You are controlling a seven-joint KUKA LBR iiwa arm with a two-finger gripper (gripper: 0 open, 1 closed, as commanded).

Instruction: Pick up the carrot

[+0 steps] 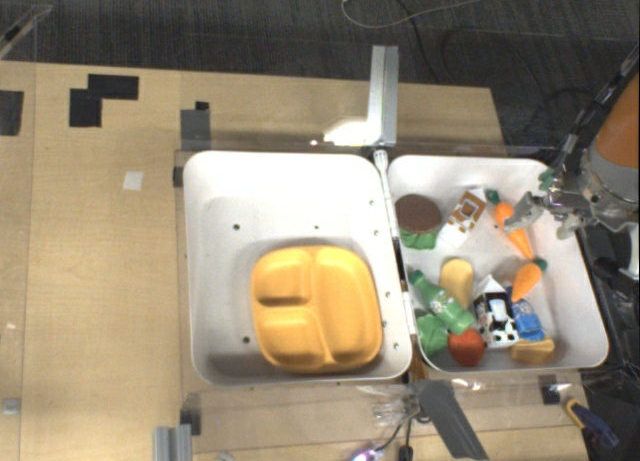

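Note:
Two orange carrots with green tops lie in the right bin (596, 321). One carrot (517, 238) is near the bin's upper right, its green end pointing up-left. The other carrot (526, 280) lies just below it, green end up-right. My gripper (546, 217) hangs over the bin's right side, just right of the upper carrot, and looks open with nothing between its fingers. It is close to the upper carrot, and I cannot tell whether they touch.
The right bin also holds a brown disc (418, 212), a yellow fruit (457, 276), green pieces (432, 301), a red tomato (466, 347), a black-and-white toy (495, 315), a blue item (529, 328) and a tan piece (533, 351). A yellow divided plate (316, 306) sits in the left bin (215, 209).

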